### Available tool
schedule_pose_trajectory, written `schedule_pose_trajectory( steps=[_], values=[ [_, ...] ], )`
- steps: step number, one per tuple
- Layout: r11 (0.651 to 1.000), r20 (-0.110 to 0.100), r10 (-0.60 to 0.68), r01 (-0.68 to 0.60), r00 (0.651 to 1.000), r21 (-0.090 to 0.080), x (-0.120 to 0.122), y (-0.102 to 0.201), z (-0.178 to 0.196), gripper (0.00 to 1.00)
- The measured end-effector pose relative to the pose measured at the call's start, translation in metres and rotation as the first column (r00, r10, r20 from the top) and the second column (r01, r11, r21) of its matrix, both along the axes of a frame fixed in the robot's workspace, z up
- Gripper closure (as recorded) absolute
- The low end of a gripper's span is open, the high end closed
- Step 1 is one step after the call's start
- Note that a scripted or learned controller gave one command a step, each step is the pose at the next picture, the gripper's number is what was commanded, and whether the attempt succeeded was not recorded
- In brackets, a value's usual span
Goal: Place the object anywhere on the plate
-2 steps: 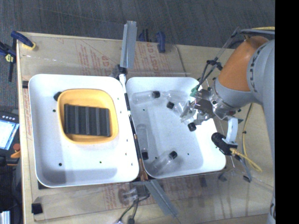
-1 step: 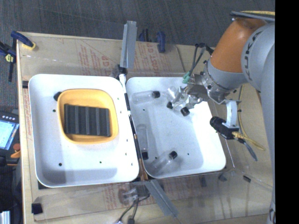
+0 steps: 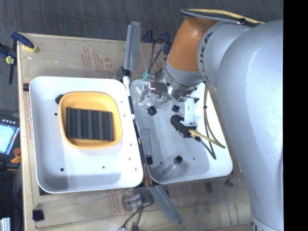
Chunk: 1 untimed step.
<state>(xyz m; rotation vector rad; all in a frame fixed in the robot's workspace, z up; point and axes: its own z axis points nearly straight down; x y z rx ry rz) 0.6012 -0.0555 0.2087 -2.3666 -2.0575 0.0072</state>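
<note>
A wooden bench [image 3: 72, 57] on dark carpet bore two white bins. The yellow plate [image 3: 90, 118] filled the left bin [image 3: 48, 172]. In the right bin [image 3: 219, 165], the arm hid the gripper [image 3: 153, 99]; its grip couldn't be told. A clear object [image 3: 166, 168] lay near the front edge.

The arm [image 3: 240, 81] overlaps the right bin [image 3: 163, 170] from twelve to three o'clock and is cut off at the frame's bottom edge. The gripper [image 3: 153, 96] fingers' spacing is indiscernible; a clear item [image 3: 166, 168] at six o'clock is too faint to identify.

glossy yellow plastic plate [image 3: 90, 100] (dark ribbed centre) — smooth white bins [image 3: 48, 172], matt.
</note>
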Motion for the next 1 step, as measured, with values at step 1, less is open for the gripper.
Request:
schedule_pose_trajectory(
  steps=[1],
  values=[
    [0.961,0.001,0.275,-0.275,0.961,0.001,0.0132,0.0372,-0.018,1.0]
  ],
)
